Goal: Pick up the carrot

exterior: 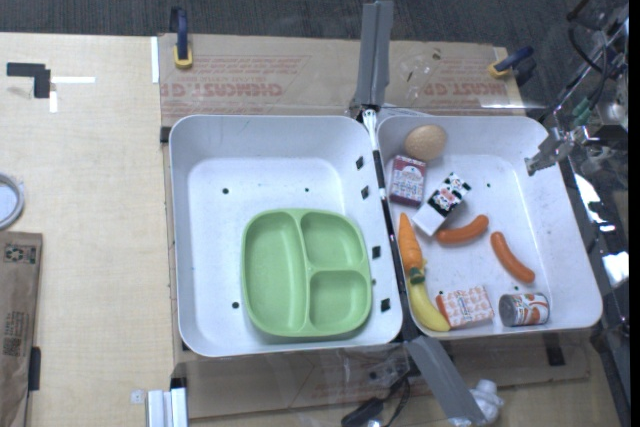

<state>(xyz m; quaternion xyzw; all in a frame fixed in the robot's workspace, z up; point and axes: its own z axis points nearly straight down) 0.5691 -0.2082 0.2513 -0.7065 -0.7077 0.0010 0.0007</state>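
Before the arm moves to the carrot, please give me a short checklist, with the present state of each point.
1. Carrot visible in the right bin: ok, by the left wall.
2. Carrot uncovered from above: ok.
3. Room around it: not ok; the banana touches its lower end, and the bin wall is close on its left.
4. Gripper away from the items: ok, at the bin's upper right rim.
5. Gripper ready to grasp: cannot tell.
6. Left bin's green plate out of the path: ok.

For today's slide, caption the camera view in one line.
Carrot lies beside a banana in the right bin; gripper at its edge.
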